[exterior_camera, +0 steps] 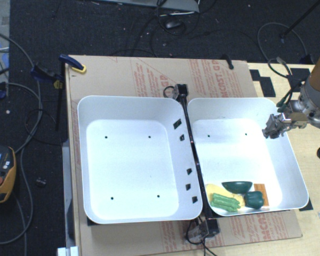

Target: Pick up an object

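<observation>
Objects sit bunched in the near corner of the right bin (288, 159): a green ridged piece (224, 201), a dark green bowl-like piece (238, 186), a teal lump (254, 199), with a yellow item (215, 189) and an orange one (261, 188) partly hidden under them. Taking that cluster as the landmark, the gripper (272, 128) hangs well beyond it, over the far right edge of the same bin, with nothing visible between its fingers; whether it is released or clenched I cannot tell at this size. The left bin (96, 111) lies across the central divider from the cluster.

Judging by this layout, the main risk is the crowding. The pieces touch or overlap, so a descent onto one could nudge its neighbours, or the fingers could straddle two things and slip off both. The cluster also hugs the bin's near wall, so a finger could strike the rim or wall before closing, and a low approach could jam there.
</observation>
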Motion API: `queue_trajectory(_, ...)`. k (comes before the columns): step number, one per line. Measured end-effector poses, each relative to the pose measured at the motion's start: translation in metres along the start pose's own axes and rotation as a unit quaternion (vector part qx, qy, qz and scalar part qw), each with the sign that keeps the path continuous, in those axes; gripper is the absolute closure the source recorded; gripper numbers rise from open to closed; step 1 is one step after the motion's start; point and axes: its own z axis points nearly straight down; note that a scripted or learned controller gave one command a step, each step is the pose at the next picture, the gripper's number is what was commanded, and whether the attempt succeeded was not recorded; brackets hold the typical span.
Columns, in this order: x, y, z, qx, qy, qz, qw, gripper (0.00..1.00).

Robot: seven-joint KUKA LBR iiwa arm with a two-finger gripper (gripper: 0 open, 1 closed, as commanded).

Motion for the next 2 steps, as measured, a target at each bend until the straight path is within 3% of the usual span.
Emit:
queue_trajectory(1,0.0,0.0,0.0,0.0,0.0,0.0,1.0,0.0)
queue_trajectory(2,-0.008,-0.001,0.046,0.001,0.0,0.0,1.0,0.0)
